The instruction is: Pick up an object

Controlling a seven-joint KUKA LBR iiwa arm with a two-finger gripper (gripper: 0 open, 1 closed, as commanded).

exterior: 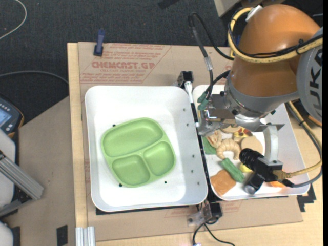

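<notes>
A brown cardboard sheet (128, 60) printed with red lettering lies under both bins across the middle of the frame. A blue clip (99, 42) sits at its upper left edge. Dark carpet (77, 9) fills the top, crossed by a thin white cable (20, 6) at upper left

My desk (128, 65) (brown board, red lettering) carries two white bins side by side, the left bin (97, 137) and right bin (297, 137), touching.
</notes>
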